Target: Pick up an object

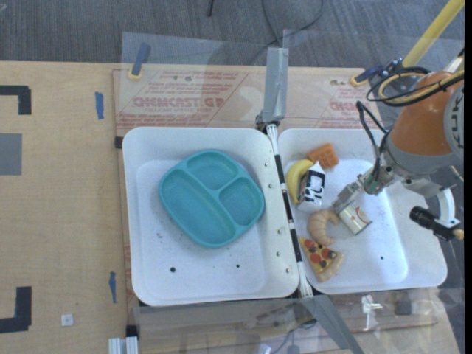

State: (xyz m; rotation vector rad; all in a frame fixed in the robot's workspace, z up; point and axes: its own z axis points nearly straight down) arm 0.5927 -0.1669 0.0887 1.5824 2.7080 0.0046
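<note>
1. As the arm [420,124] reaches in from the right of the camera view, I see its orange band sitting over the far right corner of the right bin [428,271], with the grey wrist dropping down and leftward from it.
2. From that wrist the gripper [345,198] slants toward the lower left, low over the middle of the right bin.
3. I cannot tell from this angle whether the gripper is apart or together, and I see nothing clamped in it.
4. Its tip lies just beside a small can [355,218], which rests on the bin floor at the tip's lower right; whether they touch I cannot tell.
5. A croissant [322,227] lies just left of the can, close under the tip.
6. A black and white carton [313,186] stands to the tip's left, touching a banana [295,177] that lies against the bin's left wall.
7. An orange piece [323,155] sits beyond the carton, near the far wall.
8. A pizza slice [323,258] lies at the near left, just below the croissant.
9. The left bin [147,271] holds a teal divided plate [212,198], lying flat, well apart from the gripper.
10. Both bins rest side by side on the bench [59,198].
</note>
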